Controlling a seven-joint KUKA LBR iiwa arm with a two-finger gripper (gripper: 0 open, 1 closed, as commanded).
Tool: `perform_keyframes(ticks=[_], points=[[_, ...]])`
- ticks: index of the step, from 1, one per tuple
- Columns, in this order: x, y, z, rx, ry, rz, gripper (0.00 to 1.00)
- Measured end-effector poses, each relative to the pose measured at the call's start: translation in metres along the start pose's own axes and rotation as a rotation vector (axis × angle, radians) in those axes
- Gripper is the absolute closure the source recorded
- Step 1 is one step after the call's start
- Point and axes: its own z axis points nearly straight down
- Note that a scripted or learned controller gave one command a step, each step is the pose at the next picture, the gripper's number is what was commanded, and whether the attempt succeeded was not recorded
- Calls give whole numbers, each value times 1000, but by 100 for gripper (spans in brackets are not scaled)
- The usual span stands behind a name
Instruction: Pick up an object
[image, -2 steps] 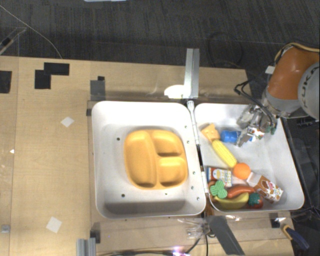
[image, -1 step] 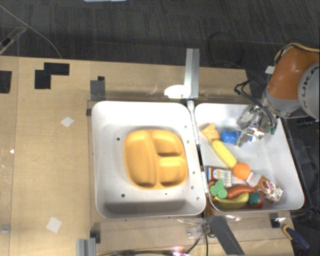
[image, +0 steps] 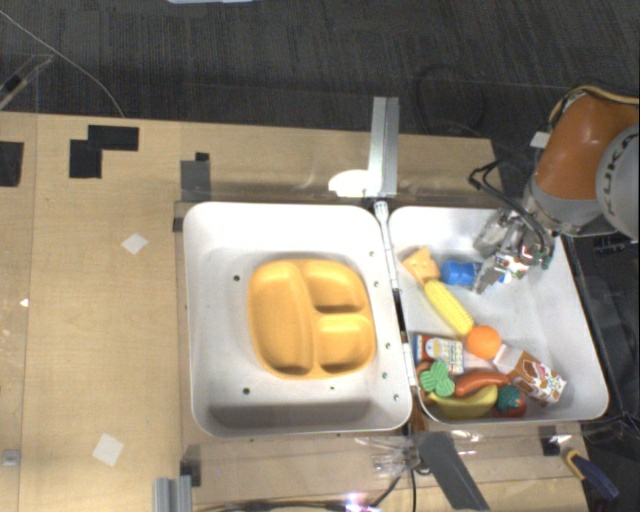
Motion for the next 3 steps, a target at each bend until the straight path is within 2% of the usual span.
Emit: perform_keyframes(ticks=[3], points=[[0, 0, 0, 0, 0, 0, 0]])
